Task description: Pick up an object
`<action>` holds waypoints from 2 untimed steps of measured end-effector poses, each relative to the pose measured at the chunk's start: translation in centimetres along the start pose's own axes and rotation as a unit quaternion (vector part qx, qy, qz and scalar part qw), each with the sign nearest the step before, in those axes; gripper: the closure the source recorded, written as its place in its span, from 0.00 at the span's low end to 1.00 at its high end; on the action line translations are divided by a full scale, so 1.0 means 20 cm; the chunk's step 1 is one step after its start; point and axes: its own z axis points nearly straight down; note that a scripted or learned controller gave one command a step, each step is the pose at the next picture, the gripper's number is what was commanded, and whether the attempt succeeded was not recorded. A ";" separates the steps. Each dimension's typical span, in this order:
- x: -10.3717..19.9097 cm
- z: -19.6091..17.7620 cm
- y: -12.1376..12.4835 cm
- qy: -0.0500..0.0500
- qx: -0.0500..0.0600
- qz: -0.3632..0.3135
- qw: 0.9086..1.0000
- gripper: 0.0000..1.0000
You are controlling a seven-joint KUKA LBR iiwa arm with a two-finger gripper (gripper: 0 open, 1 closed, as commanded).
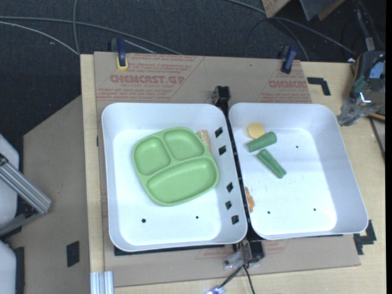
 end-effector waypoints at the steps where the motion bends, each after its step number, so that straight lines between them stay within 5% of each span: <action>1: 0.23 0.08 0.04 0.002 0.004 0.000 1.000 1.00; 2: 0.52 0.09 0.02 0.002 0.004 -0.001 1.000 1.00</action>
